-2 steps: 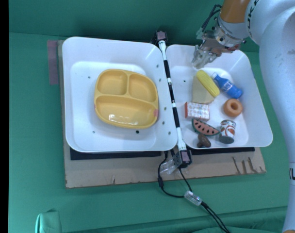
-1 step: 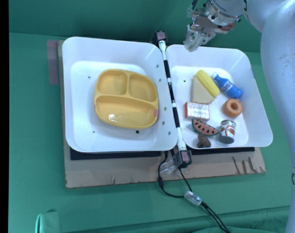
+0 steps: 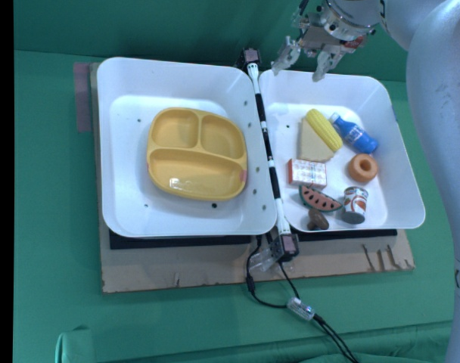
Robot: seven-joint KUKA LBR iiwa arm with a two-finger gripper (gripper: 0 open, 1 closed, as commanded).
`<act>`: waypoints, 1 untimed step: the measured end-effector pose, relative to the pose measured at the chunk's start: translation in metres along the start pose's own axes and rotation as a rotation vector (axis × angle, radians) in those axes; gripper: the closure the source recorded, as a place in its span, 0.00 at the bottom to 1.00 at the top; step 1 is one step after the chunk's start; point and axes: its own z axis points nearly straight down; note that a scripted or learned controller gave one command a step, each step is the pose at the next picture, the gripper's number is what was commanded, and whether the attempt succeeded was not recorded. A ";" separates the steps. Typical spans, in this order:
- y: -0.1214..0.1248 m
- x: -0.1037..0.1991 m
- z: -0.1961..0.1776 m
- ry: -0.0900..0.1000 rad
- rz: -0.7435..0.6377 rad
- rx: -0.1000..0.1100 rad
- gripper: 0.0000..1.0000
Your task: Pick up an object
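Camera view: gripper (image 3: pixel 304 59), fingers spread and holding nothing, raised over the far rim of the right bin (image 3: pixel 400 138). Candidate objects all lie nearer the camera than the gripper: corn cob (image 3: pixel 323 129) closest, long axis slanting toward the near right, resting against a cheese wedge (image 3: pixel 315 145); blue bottle (image 3: pixel 354 134) just beside it. Left bin (image 3: pixel 124 119) holds a yellow divided plate (image 3: pixel 197 153).
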 end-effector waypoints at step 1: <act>-0.002 -0.063 0.075 -0.004 0.005 0.008 0.00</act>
